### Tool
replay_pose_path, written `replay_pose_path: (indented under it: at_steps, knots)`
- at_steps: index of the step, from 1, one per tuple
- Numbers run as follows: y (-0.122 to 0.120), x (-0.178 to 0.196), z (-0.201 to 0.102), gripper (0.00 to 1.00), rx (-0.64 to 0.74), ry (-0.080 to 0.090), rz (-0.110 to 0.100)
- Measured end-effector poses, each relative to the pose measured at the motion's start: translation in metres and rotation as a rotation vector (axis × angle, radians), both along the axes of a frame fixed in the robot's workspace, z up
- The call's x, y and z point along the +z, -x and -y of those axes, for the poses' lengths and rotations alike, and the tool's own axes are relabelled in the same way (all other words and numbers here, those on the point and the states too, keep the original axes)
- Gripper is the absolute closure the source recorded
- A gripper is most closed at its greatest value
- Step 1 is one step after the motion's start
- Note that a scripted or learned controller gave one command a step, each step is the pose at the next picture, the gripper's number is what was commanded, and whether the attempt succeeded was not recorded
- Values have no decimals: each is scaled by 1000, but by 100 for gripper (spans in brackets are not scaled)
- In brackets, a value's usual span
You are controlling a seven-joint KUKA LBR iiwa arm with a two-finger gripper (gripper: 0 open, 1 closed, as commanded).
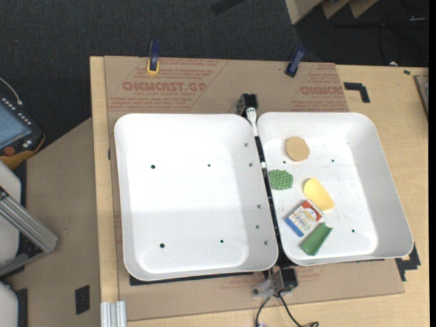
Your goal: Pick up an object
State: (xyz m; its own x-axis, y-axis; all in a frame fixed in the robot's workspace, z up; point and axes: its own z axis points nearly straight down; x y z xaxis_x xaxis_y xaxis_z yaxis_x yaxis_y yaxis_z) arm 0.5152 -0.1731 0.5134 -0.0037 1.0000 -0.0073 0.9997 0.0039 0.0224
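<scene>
Toward the right bin's [371, 182] inner side lie five candidates: tan disc [297, 149], green nubbly piece [280, 179], yellow lump [318, 195], printed box [304, 218] and green block [316, 239]. The last three crowd together, so the disc, lying apart, looks the easiest pick. Gripper state: cannot tell.

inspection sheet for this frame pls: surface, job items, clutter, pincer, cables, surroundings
Surface: brown board bearing two white bins side by side, left bin and right bin, edges touching.
Job's things: all in the right bin: tan disc, green scrubber, yellow piece, small box, green block. The box touches the green block.
Clutter: nothing seen.
Pincer: nothing seen.
Cables: one black cable running off the front edge.
Surroundings: two clamps on the board's far edge, dark carpet, a screen at far left.
</scene>
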Motion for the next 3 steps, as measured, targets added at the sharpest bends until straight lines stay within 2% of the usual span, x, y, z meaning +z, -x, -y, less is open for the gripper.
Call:
replay_pose_path:
  at_steps: [1,2,3]
  knots:
    - [0,1,1,100,-3,-2,-15]
    - [0,12,1,100,-3,1,-11]
    - [40,-149,53,100,-12,-12,-39]
